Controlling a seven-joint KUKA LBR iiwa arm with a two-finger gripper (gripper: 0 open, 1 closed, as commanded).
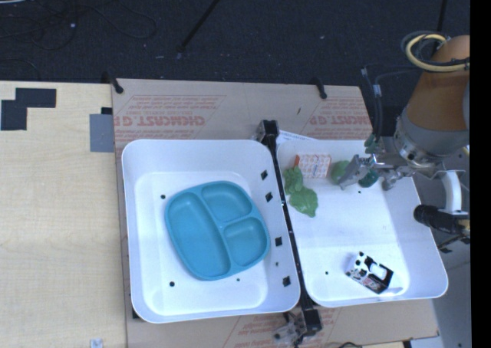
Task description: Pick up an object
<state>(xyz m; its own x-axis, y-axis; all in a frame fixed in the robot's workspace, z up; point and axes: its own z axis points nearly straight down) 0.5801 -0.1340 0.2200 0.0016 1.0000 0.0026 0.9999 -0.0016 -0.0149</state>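
Note:
My gripper (374, 172) hangs low over the back of the right bin (399, 231), near its far right corner. A small green object (340, 171) lies right at the gripper's left side, touching or nearly touching it. A leafy green toy (299, 192) rests by the bin's left wall. Behind it lies a small white box with red print (314, 165). A black and white object (369, 273) sits near the front right corner.
The left bin (146, 262) holds a blue divided plate (216, 228). A black divider (280, 216) separates the two bins. The arm's grey body with its orange band (437, 101) rises at the right.

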